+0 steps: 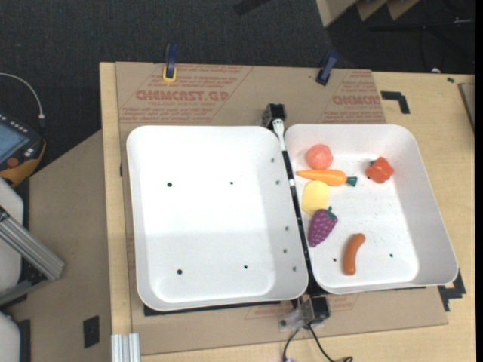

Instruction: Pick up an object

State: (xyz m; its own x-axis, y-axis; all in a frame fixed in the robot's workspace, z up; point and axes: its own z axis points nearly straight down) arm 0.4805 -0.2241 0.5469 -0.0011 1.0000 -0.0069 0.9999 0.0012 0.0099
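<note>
The right bin (423,202) holds several toy foods. A pink round fruit (319,156) lies near its back left. Just in front of it lies an orange carrot (323,176) with a green tip. A yellow lemon (316,196) and a purple grape bunch (322,225) sit against the bin's left wall. A red pepper (379,170) rests toward the back right, and a brown sausage (353,253) lies near the front.
The left bin (151,202) sits beside the right one on a cardboard sheet (226,89). Blue clamps (170,62) hold the sheet at the back. A cable (313,338) trails off the front edge.
</note>
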